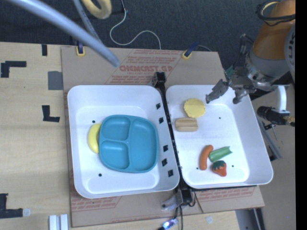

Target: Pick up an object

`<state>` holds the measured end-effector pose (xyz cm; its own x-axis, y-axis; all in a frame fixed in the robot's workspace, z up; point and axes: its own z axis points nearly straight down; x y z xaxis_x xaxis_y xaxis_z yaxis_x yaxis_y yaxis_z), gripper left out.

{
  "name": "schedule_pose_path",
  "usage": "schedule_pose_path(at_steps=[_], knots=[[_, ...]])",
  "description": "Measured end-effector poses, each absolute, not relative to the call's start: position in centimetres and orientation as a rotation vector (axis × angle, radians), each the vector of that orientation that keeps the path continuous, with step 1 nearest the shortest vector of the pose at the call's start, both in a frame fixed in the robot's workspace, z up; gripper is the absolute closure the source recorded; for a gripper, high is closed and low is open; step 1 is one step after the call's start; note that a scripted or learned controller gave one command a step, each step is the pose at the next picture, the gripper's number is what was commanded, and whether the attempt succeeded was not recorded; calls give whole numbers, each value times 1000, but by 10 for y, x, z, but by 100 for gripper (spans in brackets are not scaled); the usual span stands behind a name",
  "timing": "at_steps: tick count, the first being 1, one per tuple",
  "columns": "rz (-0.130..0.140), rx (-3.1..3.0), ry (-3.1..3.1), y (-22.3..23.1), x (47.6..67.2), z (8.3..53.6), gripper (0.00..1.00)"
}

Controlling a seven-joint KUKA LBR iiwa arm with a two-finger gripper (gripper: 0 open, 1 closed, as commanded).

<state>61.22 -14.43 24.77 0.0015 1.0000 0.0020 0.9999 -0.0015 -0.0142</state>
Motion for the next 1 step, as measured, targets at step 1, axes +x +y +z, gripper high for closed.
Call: schedule_pose_path(at_steps=[1], knots=[[2, -2219, -2223, -144, 615, 255, 0]])
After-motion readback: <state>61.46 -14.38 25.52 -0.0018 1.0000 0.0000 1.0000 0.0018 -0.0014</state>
